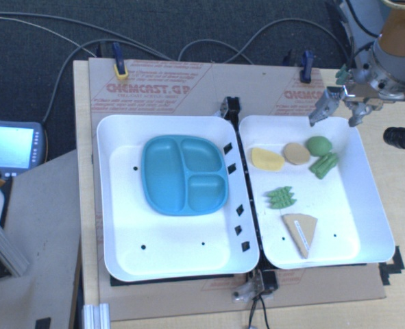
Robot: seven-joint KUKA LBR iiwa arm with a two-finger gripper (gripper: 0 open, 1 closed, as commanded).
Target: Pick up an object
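Hanging above the far edge of the right bin [366, 204], the gripper [339, 114] sits at the end of the arm [387, 40], which comes in from the upper right. Its two fingers [321, 111] point down and are spread apart, with nothing between them. They are above the bin's rim, not touching any item.

Right bin contents, all lying loose on the floor:
- green round piece [318, 144] near the far right, closest to the gripper
- green stalk-like piece [324, 165] just below it, touching or nearly so
- tan round piece [297, 153] just left of the green one
- yellow piece [266, 159] beside the tan one, toward the divider
- small green leafy piece [281, 197] near the middle
- tan wedge [300, 232] toward the near side, well apart from the others

Left bin [120, 238]: a blue divided plate [185, 175] with three compartments lies flat in the middle.

Both bins rest side by side on a brown board [188, 81] with red print, held at the far edge by two blue clamps [120, 60]. Cables [209, 43] trail across the dark floor behind.
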